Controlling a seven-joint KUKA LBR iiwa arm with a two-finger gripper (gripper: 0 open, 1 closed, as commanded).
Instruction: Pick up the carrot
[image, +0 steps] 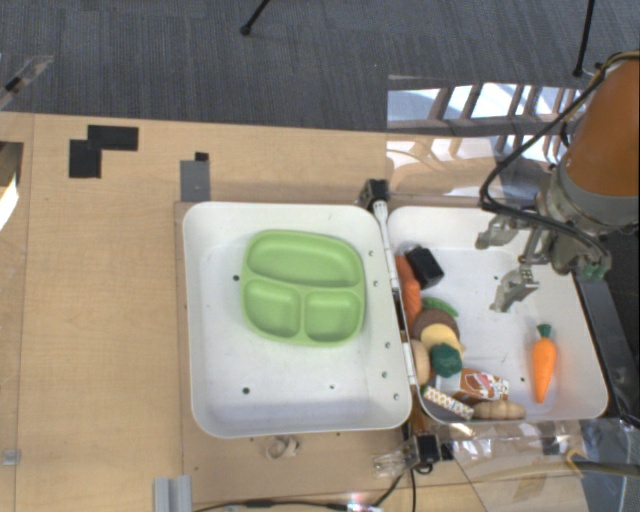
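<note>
- Along the right bin's (500, 240) left wall, a heap of toy food (440, 335) overlaps so tightly that single pieces are hard to tell apart; a black block (424, 266) sits at its top end and an orange piece (410, 292) lies against the wall.
- At the right edge, the arm (605, 150) is cut off, with just its orange band and grey wrist showing.
- Dark cables (520, 150) cross in front of the arm's wrist and blur its outline.
- Whether the end effector (512, 292) is spread or pressed together cannot be told from this slant; nothing is visibly pinched in it.
- The carrot (542, 366) lies on the floor of the right bin near its right wall, green top pointing away from the camera, tip toward the near rim.
- It sits below and right of the end effector in the view, apart from it.
- The left bin (215, 380) holds a green divided plate (303, 287).
- Both bins rest on the wooden bench (90, 330).
</note>
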